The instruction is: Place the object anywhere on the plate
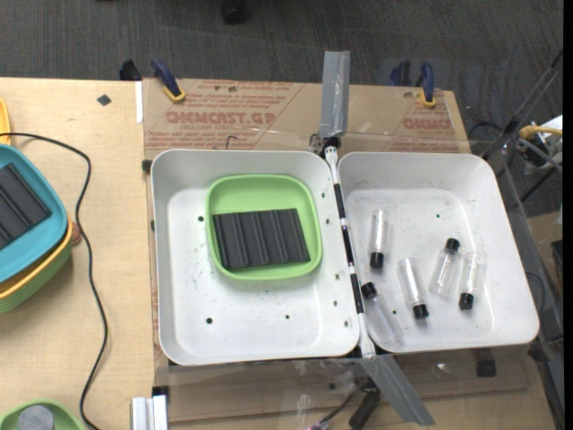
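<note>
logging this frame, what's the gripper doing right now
Gripper: cannot be told from the camera view. The clear vials lie loose in the right bin; the green plate holds a dark ridged insert.

Arm pose, wrist angle, gripper state: cannot tell from this frame.
</note>
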You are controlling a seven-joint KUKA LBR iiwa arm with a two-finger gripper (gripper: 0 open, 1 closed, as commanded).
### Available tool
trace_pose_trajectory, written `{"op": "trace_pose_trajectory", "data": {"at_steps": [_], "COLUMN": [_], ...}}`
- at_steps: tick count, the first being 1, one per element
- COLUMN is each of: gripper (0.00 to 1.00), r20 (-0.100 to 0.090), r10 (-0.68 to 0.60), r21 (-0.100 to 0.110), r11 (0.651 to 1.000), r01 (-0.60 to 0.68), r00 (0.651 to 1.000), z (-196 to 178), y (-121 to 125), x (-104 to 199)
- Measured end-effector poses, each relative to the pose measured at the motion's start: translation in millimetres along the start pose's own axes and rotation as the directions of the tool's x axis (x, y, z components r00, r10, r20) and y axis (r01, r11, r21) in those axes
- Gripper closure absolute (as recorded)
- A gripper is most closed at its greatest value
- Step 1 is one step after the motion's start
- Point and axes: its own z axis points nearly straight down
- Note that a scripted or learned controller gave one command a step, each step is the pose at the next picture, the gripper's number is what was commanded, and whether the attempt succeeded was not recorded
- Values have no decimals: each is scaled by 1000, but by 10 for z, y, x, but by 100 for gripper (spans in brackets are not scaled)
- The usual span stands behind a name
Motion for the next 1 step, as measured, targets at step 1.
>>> {"op": "trace_pose_trajectory", "data": {"at_steps": [1], "gripper": [0], "r20": [1], "r10": [-3], "r21": [1], "r11": [1000], "r01": [3], "r00": [1000], "z": [319], "y": [-448], "x": [-30]}}
